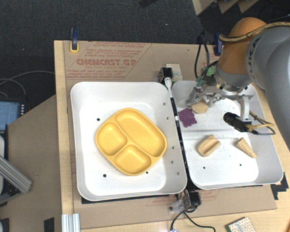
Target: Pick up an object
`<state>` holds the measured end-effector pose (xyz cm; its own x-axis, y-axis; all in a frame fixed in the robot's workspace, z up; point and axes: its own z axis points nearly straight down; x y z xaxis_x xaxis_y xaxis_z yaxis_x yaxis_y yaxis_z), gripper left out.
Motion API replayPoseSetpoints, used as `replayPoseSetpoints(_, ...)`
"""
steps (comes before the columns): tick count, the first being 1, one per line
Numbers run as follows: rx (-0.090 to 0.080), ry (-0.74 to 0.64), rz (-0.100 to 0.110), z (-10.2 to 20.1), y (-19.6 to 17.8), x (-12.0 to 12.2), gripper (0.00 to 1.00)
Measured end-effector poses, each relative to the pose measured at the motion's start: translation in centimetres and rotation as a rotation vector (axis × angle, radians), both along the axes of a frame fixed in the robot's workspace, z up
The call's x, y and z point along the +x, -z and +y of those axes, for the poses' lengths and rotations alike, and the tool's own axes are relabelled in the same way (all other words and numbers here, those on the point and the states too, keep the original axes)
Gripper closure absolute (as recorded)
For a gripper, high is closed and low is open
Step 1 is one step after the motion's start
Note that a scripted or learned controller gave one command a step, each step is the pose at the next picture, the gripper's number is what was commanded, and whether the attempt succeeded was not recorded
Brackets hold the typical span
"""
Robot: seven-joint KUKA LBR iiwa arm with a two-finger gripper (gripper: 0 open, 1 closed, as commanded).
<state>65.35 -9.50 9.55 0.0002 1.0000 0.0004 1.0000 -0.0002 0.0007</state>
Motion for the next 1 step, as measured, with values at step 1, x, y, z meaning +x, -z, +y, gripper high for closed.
replayPoseSetpoints(1,0.002,-0.006,-0.007,6.21,-9.57,-3.56,1.00)
